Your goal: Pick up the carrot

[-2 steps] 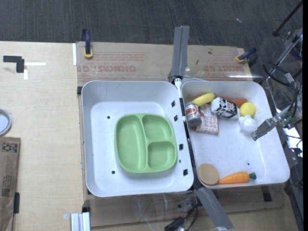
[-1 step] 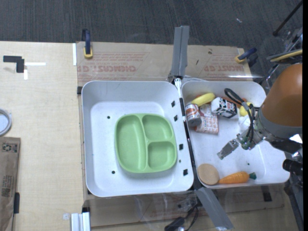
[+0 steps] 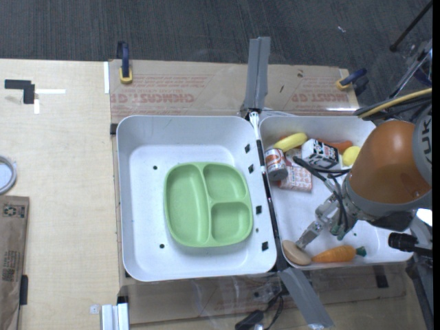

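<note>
The orange carrot (image 3: 335, 254) with a green stub at its right end lies flat along the front wall of the right bin (image 3: 275, 212). My gripper (image 3: 322, 235) hangs just above and behind the carrot, near its left end. Its fingers (image 3: 309, 235) are spread open with nothing between them. The grey arm with its orange band (image 3: 387, 165) covers the bin's right side.
A tan rounded piece (image 3: 296, 254) lies just left of the carrot in the front corner. At the back of the right bin are a banana (image 3: 289, 141), a red can (image 3: 276, 161), a red-and-white packet (image 3: 298, 178) and a white box (image 3: 320, 152). The left bin holds a green divided plate (image 3: 208, 203).
</note>
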`<state>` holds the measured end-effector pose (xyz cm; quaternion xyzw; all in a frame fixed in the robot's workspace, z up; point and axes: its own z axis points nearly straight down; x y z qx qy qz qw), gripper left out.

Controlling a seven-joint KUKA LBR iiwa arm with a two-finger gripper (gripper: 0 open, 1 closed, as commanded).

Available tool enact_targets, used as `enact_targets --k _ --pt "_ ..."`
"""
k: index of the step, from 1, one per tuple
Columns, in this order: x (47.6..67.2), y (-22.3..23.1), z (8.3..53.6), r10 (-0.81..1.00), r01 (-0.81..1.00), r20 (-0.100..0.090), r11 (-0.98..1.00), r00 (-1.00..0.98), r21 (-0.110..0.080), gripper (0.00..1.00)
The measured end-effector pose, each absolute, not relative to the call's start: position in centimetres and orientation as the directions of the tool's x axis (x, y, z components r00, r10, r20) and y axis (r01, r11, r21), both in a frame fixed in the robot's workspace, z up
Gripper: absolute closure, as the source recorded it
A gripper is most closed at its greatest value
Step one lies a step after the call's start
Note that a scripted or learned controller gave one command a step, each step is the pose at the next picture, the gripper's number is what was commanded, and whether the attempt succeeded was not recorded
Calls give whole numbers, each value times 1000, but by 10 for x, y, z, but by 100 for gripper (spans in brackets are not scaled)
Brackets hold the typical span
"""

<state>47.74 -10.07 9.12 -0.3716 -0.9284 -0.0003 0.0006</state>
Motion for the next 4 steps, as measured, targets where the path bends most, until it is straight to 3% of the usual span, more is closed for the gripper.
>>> enact_targets --k 1,2,3,4 --pt "478 -101 100 693 693 1 721 -721 1 100" --pt "478 -30 191 798 798 -1 602 -602 0 100" --pt "522 34 190 901 901 -1 434 -434 -3 100" --pt "482 79 191 979 979 -1 205 -205 -4 100"
